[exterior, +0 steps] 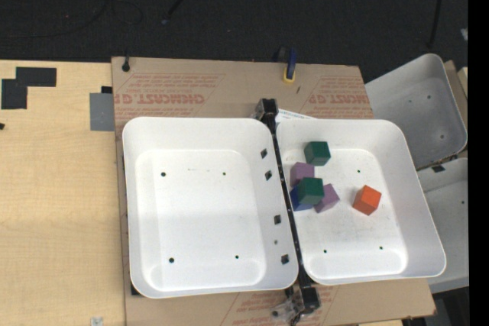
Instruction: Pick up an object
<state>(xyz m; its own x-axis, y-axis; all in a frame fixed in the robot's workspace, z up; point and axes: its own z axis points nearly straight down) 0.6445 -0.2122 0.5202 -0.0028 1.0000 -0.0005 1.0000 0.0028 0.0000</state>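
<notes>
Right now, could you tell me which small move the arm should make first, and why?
Probably swing in over the orange cube in the right bin. It sits apart from the others, while the green, purple and blue blocks crowd together near the divider, leaving less room.

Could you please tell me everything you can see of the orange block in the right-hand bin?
The orange block is a small cube of plain, matte orange-red, with no marks visible. It sits on the floor of the right bin, turned at a slant to the bin's walls, a top face and two side faces showing. It stands alone toward the bin's right side, touching nothing but the floor; the purple block of the nearby cluster lies to its left with a clear gap between them.
</notes>
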